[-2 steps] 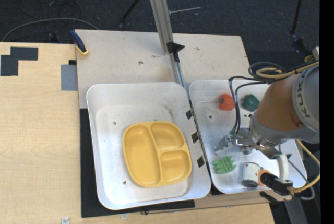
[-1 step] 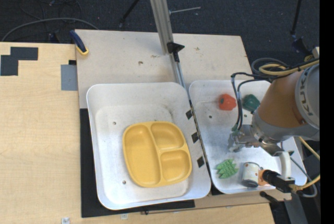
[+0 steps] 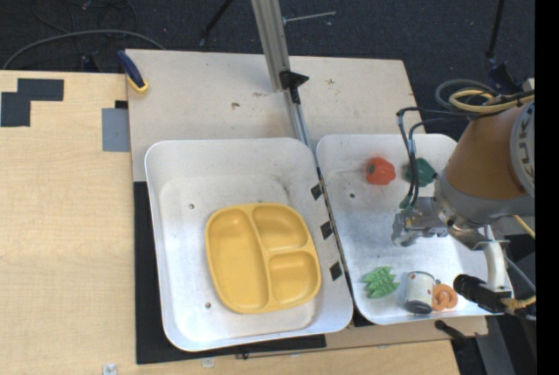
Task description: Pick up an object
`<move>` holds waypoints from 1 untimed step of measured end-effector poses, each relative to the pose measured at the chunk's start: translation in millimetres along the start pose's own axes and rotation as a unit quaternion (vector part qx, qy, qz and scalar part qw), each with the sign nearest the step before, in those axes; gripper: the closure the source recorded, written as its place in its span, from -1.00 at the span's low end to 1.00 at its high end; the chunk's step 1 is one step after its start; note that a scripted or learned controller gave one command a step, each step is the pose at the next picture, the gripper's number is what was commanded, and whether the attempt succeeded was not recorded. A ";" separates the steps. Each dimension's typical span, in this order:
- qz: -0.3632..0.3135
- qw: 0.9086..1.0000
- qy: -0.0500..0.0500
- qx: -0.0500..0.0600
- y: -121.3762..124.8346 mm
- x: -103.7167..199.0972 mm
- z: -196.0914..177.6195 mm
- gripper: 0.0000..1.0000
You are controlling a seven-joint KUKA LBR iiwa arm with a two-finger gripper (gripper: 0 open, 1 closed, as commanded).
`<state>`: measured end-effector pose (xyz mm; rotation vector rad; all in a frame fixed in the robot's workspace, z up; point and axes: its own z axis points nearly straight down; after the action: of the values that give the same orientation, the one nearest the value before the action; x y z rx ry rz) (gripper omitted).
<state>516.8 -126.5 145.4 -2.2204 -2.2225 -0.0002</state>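
We see our gripper [image 3: 407, 231] low in the right bin [image 3: 358, 216], its claw state unclear; the red object [image 3: 380, 171] lies at eleven o'clock.

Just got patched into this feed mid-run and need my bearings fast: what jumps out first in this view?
The yellow divided tray dominates the left bin, lying near its middle. In the right bin, the arm's gripper hangs over the centre, with a red-orange tomato-like object toward the far side. A green leafy toy, a grey cylinder and an orange piece are lined up along the near edge.
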 end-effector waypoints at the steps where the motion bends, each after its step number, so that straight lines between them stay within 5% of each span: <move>1: 0.000 1.000 0.000 -0.001 -0.5 -1.8 -42.1 1.00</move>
<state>516.3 -128.3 187.5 -2.2213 -2.2231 -0.0014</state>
